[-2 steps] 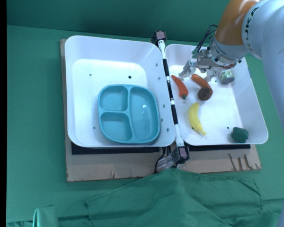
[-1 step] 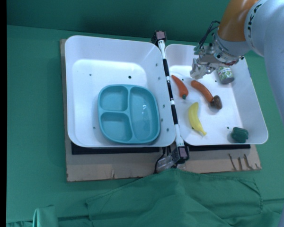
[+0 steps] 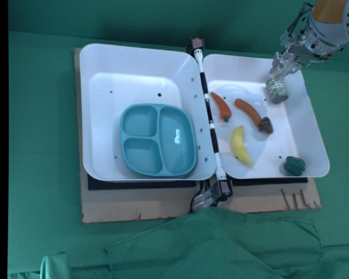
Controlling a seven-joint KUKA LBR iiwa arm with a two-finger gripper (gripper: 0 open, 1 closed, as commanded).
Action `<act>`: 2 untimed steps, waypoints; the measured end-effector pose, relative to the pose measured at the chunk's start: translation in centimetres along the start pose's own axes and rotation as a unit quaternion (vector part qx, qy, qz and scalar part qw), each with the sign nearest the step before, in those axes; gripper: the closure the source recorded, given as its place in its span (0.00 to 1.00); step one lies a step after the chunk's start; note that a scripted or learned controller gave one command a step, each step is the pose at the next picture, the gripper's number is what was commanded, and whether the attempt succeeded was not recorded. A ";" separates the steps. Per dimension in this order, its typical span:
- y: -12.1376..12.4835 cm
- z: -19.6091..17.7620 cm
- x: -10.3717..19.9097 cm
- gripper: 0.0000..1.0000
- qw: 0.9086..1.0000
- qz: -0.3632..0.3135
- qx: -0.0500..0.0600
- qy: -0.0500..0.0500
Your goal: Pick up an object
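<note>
My gripper (image 3: 279, 73) is hanging over the far right corner of the right bin (image 3: 314, 133), with my grey wrist and its orange band reaching in from the upper right. The fingers are pointing down at a small jar (image 3: 276, 90) with a speckled green label, which is lying tilted near the bin's far right wall. The fingertips are sitting right at the top of the jar, seemingly touching it or just above it; I cannot tell how far apart they are, nor whether the jar is actually caught between them. Elsewhere in the right bin, an orange carrot (image 3: 221, 106) is lying near the divider rod (image 3: 209, 113), a sausage-shaped orange-brown piece (image 3: 247, 111) is lying nearer the middle, and a small dark brown lump (image 3: 266, 125) is touching its near end. A yellow banana (image 3: 241, 146) is lying toward the near edge, and a dark green pepper (image 3: 294, 165) is sitting in the near right corner. In the left bin (image 3: 107, 68), a teal three-compartment plate (image 3: 158, 139) is resting flat.
</note>
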State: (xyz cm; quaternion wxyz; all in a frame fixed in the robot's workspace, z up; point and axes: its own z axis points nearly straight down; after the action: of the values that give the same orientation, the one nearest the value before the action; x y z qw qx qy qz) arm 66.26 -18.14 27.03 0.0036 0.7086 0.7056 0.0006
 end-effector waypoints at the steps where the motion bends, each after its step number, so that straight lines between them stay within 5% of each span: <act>1: 3.8 -7.2 -0.6 1.00 1.000 -0.001 0.000 0.000; 2: 2.5 -9.0 5.9 1.00 1.000 -0.001 0.001 0.001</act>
State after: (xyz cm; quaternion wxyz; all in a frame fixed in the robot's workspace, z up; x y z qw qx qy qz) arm 68.70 -12.26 36.02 0.0021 0.7080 0.7062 0.0008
